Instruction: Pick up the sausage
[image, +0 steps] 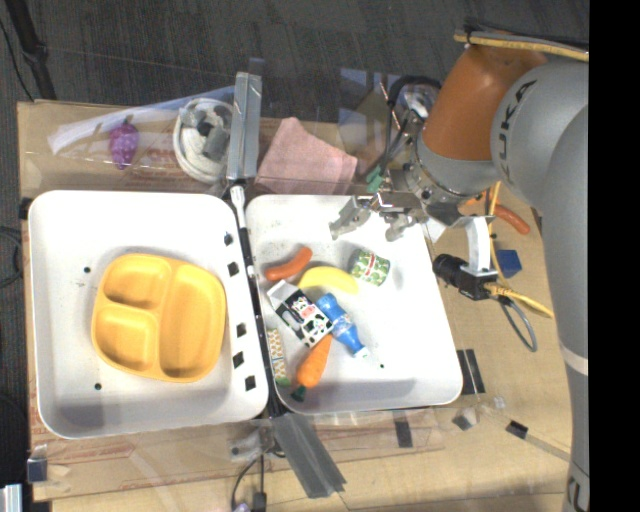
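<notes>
We see the gripper (375, 215) near the top middle of the picture, over the back edge of the right bin (440, 345). Its two fingers are spread wide apart, and nothing sits between them. The shiny metal parts above the fingers are tangled with thin wires, so that part is hard to make out.

The sausage (288, 264) lies in the right bin, near its upper left corner, down and to the left of the gripper and apart from it. It is reddish orange and lies at a slant. Just beside it, to the right, is a yellow banana (329, 279), and further right a small green can (370, 267) lying on its side.

Below them is a black and white box (302, 312), with a blue bottle (341, 330) against it. We cannot read what is on the box. A carrot (315, 363) lies lower down, and its green end is partly tucked against the bin wall.

The left bin (60, 230) holds a yellow tray (160, 316) with three parts.

The big grey and orange arm (500, 100) is cut off at the right side of the picture. At the top, a pink cloth (303, 157) is half hidden behind the bins.
</notes>
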